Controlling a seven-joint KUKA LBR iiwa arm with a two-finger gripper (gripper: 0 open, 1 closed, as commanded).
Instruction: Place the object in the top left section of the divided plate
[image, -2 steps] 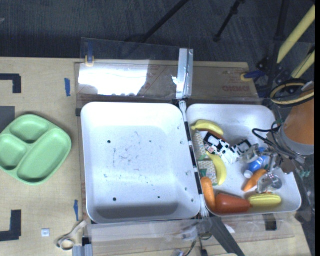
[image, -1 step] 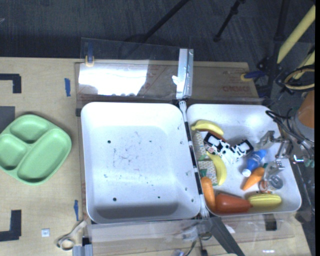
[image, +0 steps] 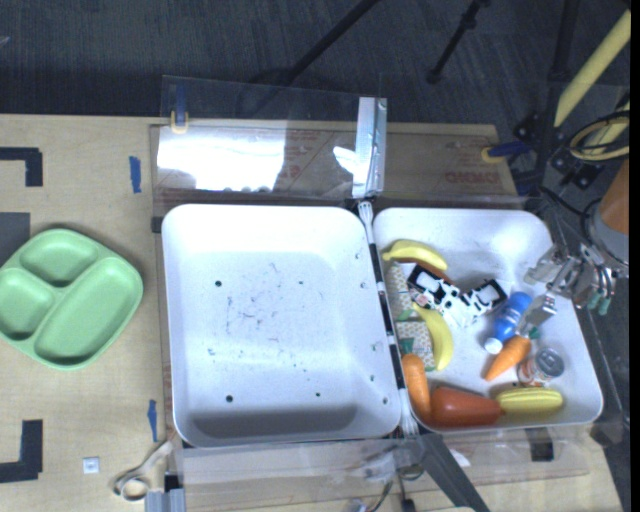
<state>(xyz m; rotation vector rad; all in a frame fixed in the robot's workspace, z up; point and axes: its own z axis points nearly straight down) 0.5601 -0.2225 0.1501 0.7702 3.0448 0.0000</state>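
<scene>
The green divided plate (image: 95, 305) lies on the wooden bench at the far left, outside both bins, with its smaller sections on the left side. My gripper (image: 572, 278) hangs at the right edge of the right bin (image: 500, 235), just right of a blue bottle (image: 510, 318). Nothing shows held in it. The right bin holds two bananas (image: 415, 255) (image: 437, 335), a black-and-white cow toy (image: 455, 295), a carrot (image: 507, 357), a red vegetable (image: 463, 404), a yellow piece (image: 530, 400) and a small can (image: 545, 365).
The left bin (image: 265, 320) sits between the plate and the right bin. A clear plastic panel (image: 260, 155) and a metal bracket (image: 370, 145) stand behind the bins. Cables and stands crowd the top right.
</scene>
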